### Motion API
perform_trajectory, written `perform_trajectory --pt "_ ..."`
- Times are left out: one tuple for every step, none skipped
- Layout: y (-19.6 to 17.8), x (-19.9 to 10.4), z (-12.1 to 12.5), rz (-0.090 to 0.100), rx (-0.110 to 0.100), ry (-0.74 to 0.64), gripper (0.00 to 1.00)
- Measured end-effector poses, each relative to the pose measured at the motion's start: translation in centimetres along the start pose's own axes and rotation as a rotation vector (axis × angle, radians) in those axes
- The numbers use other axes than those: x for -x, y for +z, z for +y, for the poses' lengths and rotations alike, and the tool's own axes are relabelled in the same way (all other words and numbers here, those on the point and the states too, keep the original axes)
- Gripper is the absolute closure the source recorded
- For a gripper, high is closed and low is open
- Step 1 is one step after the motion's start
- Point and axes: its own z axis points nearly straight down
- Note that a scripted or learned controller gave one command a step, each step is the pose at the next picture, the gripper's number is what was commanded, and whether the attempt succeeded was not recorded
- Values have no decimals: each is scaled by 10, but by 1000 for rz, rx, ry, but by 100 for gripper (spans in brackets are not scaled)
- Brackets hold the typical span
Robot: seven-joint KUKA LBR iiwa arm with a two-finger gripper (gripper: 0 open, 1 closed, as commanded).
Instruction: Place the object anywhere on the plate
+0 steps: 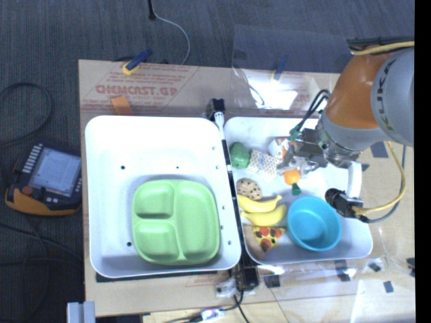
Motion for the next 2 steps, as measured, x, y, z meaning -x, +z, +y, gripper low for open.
perform_trajectory --pt "9 -63 -28 1 -3 143 100" --pt "9 -61 -28 -1 -2 145 0"
